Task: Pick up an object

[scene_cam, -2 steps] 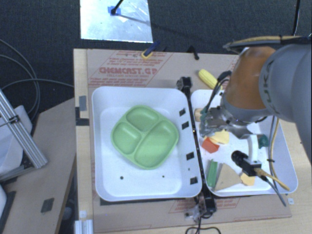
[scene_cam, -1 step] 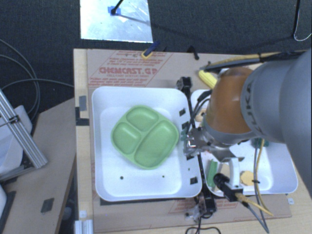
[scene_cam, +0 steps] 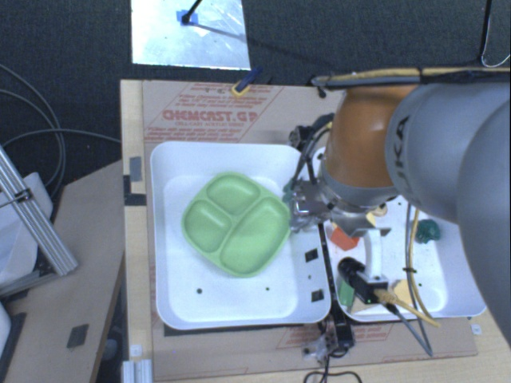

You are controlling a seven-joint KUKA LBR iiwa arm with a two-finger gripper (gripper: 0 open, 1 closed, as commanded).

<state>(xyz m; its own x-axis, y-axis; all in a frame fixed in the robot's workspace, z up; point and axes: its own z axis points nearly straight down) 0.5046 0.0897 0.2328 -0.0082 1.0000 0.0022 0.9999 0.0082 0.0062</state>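
1. The green divided plate (scene_cam: 236,223) is smooth moulded plastic, a rounded square with 3 shallow compartments, lying flat and turned at an angle in the left bin (scene_cam: 184,302).
2. The left bin is a shallow white tray with rounded corners and a low glossy rim; a few small dark specks dot its floor.
3. The plate's right corner lies just beside the rim shared with the right bin (scene_cam: 455,294); bare white floor runs along the plate's left, near and far sides.
4. The arm (scene_cam: 431,146), matte grey with an orange band, hangs over the right bin and hides most of it; the wrist (scene_cam: 307,202) sits above the shared rim.
5. I cannot tell whether the jaws are apart or together, as the wrist covers them.
6. In the right bin, a small orange piece (scene_cam: 343,238), a teal lump (scene_cam: 428,230) and a green scrap (scene_cam: 345,294) peek out around the arm.
7. Both bins rest on a brown cardboard sheet (scene_cam: 211,110) over the surface.
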